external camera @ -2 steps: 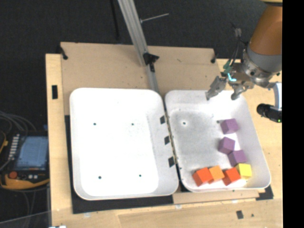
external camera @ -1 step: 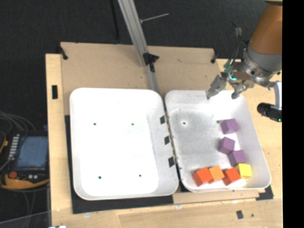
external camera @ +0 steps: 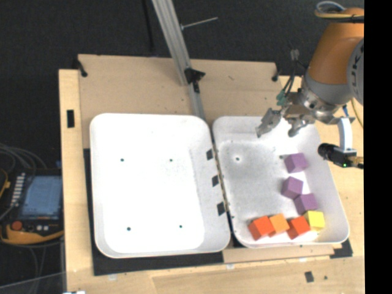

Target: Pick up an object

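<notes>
My gripper (external camera: 281, 125) is open, fingers spread, nothing between them, over the far edge of the right bin (external camera: 245, 164). The blocks sit well apart from it toward the near right side: three purple blocks (external camera: 295, 187) in a line, then a yellow block (external camera: 315, 218) and orange blocks (external camera: 263, 226) along the near wall. The left bin (external camera: 147, 182) lies beside it.

Overhead view of the bench (external camera: 153, 78) bearing the left bin (external camera: 150, 182) and the right bin (external camera: 245, 164). The hand (external camera: 280, 126) hangs with fingers spread above the right bin's far edge, holding nothing. Three purple blocks (external camera: 296, 162), two orange blocks (external camera: 262, 226), a light orange block (external camera: 279, 223) and a yellow block (external camera: 315, 218) lie along that bin's right and near sides.
</notes>
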You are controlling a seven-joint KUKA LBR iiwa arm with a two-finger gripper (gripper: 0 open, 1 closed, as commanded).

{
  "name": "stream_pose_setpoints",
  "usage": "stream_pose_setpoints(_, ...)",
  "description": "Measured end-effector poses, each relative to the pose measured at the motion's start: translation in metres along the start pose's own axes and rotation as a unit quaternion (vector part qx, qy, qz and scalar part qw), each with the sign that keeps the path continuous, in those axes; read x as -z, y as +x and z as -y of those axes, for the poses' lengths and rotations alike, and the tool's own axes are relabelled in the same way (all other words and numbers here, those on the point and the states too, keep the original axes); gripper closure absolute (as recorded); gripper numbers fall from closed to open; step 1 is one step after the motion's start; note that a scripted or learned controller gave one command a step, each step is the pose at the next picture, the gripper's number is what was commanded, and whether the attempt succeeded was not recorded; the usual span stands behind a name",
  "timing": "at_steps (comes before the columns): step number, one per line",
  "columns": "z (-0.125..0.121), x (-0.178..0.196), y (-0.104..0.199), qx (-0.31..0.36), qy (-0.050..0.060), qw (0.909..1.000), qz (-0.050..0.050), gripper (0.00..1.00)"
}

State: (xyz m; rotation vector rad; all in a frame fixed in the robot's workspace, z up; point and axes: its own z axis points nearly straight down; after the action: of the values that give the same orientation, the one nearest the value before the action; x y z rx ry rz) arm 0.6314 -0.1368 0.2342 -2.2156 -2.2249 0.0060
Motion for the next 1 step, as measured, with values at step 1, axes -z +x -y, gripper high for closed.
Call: stream_pose_setpoints(1, 0.0042, -0.0427, -0.0017, -0.002, 0.000, 1.0000, 0.000, 0.00)
